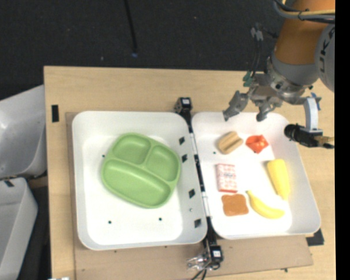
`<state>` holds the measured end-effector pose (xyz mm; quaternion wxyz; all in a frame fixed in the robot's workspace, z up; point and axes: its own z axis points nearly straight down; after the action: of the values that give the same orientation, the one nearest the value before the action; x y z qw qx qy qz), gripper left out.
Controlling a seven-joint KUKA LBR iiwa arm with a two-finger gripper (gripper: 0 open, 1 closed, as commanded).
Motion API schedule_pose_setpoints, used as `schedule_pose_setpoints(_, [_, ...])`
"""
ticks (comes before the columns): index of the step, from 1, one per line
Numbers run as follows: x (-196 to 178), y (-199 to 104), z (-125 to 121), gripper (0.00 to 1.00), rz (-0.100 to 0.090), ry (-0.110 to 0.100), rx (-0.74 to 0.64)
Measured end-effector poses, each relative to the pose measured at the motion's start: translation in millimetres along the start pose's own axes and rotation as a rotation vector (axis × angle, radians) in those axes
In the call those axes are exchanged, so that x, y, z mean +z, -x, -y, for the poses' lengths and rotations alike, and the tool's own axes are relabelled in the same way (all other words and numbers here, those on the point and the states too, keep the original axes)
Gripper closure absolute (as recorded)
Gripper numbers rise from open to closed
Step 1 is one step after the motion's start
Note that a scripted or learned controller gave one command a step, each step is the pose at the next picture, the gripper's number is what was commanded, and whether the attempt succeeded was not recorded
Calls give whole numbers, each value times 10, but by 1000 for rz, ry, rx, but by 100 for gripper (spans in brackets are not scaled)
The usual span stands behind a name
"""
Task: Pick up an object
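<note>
- The hand [245,112] hangs with fingers spread over the far edge of the right bin [300,214], gripping nothing.
- Just below it lie a hot dog [228,142] and a red pepper [256,143].
- The left bin [87,214] holds a green plate [141,169].

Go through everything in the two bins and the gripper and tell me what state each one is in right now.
Gripper: open, nothing between its fingers, above the right bin's far edge.
Green plate: flat in the left bin, compartments bare.
Hot dog: lying in the right bin, untouched.
Red piece: lying beside the hot dog, apart.
Corn: lying flat.
Banana: lying flat.
Packet: flat.
Toast: flat.
</note>
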<state>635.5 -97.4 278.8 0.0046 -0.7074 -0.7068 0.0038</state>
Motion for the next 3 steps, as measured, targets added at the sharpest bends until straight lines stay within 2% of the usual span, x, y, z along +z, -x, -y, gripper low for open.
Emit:
schedule_pose_setpoints(1, [-78,-2,-17,0,0,14,-2])
schedule_pose_setpoints(3, [850,77,59,0,4,8,1])
